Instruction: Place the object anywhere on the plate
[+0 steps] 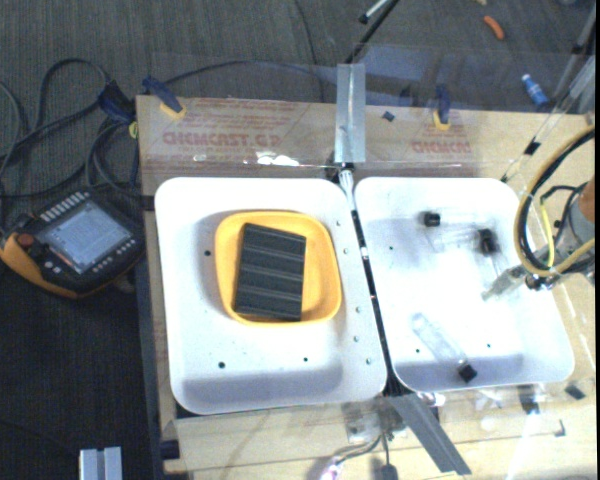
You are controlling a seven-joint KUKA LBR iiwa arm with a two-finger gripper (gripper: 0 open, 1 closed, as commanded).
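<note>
From the camera above the bench, the left bin (185,298) holds a yellow plate (325,278), and a dark ribbed block (271,272) lies flat on it, well inside the rim and covering much of the plate's middle. The block touches nothing else and sits square, a little tilted against the bin's edges. If this block is the object meant, the placing looks done: it rests on the plate with nothing gripping it. The right bin (520,353) holds a few small clear tubes with dark caps: one near the top (458,236) and one near the bottom (441,344), both well apart from the plate. At the right edge of that bin a pale, shiny tip of the gripper (504,285) reaches in over the bin wall, beside yellow and black cables (531,230); it is too small and blurred to say whether it is spread or pressed together, and nothing visible sits in it. What seems left is only for the arm to clear away.
</note>
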